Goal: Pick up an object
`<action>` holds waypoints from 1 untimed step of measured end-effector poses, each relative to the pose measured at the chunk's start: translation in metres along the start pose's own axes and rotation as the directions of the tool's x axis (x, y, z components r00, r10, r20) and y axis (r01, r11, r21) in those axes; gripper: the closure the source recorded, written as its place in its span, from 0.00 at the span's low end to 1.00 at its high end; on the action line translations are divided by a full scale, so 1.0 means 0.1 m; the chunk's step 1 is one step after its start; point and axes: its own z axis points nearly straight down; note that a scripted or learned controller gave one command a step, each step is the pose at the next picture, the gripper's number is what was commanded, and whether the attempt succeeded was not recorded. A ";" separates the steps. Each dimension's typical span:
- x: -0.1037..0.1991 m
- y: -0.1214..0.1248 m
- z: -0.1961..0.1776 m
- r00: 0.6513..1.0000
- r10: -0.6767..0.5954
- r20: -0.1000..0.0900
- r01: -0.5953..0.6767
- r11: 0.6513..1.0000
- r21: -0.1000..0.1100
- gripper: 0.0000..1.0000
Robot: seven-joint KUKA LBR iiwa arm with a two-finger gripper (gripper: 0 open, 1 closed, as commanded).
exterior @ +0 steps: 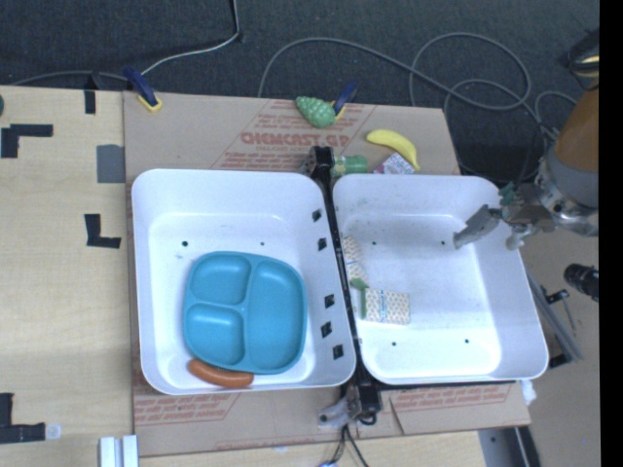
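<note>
1. Lying nearest, at the left bin's (156,261) six-o'clock wall: an orange sausage-shaped toy (221,375), touching the lower edge of a blue divided plate (244,311).
2. Filling the lower middle of that bin: the plate, sitting flat with three compartments facing up.
3. Resting in the right bin (506,348), toward its nine-o'clock side: a small pale printed packet (386,306), just beside a thin green piece (357,298) by the divider wall.
4. Lying a little farther along that same wall: another small patterned scrap (349,252), too blurred for identifying.
5. Hovering over the right bin's two-o'clock corner: the hand (471,230), reaching in from three o'clock, grey tip pointing toward nine o'clock, well apart from the packet; grasping nothing visibly, though released or clenched cannot be told.
6. Sitting beyond the bins on the surface (58,290), at twelve o'clock: a yellow banana (393,146), and a green toy (315,110) farther back on the cardboard sheet (243,134).
</note>
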 end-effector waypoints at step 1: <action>0.35 0.53 1.41 1.000 -0.002 0.000 0.002 1.000 -0.007 0.00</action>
